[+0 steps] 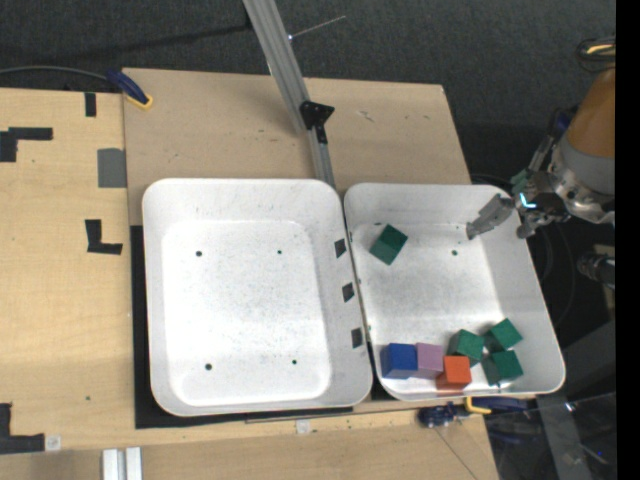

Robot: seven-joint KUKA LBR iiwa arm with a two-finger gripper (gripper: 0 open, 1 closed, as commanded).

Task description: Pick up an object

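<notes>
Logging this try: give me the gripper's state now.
Gripper: open, holding nothing, above the right bin's far right corner.

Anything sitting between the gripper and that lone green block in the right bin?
Nothing: in the camera view, bare white bin floor separates the gripper from the lone green block.

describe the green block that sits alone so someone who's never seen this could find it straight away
Start at the right-hand white bin of the two on the bench. Look to its upper left part, near the wall it shares with the other bin: a single green block lies there, turned at an angle. Every other block sits crowded in the cluster of blocks at the bin's bottom edge, while this one has bare floor all around it.
</notes>
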